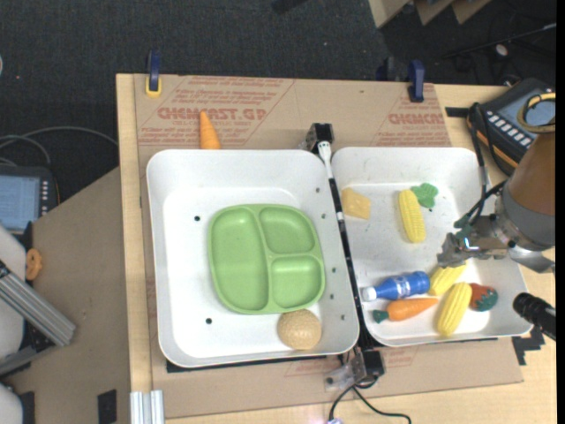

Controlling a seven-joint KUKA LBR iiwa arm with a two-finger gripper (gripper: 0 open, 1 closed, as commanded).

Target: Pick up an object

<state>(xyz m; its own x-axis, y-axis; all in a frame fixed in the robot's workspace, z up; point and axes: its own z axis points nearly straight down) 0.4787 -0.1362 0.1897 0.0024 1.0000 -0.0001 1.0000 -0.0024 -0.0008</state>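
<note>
While the pincer (459, 247) hangs, its state untellable, the banana (447, 278) lies just below-left, long axis slanting up-right.

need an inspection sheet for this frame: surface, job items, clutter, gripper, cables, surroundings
Surface: cardboard-covered bench bearing a left bin and a right bin, side by side.
Job's things: right bin holds a corn cob with a green piece at its top, a yellow wedge, a blue-capped bottle, a carrot, a second corn cob, a yellow item and a red item. Left bin holds a green divided plate and a tan ball.
Clutter: an orange carrot on the cardboard behind the left bin.
Gripper: gripper low over the right bin, above the yellow item; finger state unclear.
Cables: wires at the bench's front edge.
Surroundings: dark carpet, blue clamps at the rear edge.
</note>
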